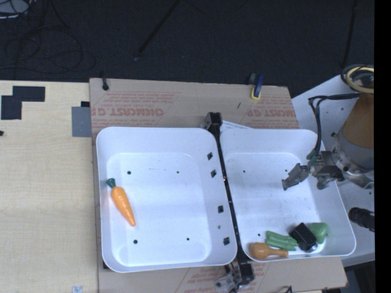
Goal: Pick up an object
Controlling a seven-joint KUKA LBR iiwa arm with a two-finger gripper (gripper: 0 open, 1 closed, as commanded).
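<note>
An orange toy carrot [123,204] with a green top lies at the left side of the left bin [156,140]. In the right bin [269,140], several toys crowd the near right corner: a tan pear-shaped piece [267,251], a green pod [281,241], a black block [303,236] and a light green piece [318,229]. My gripper [303,176] hangs over the right side of the right bin, above and behind those toys. Its fingers [294,179] look spread, with nothing between them.
A black divider clip strip [221,188] runs between the two bins. Cardboard [183,102] lies under both bins, with a blue-and-yellow clamp [256,86] at its far edge. The arm's orange band [361,122] rises at the right, with cables [324,102] next to it.
</note>
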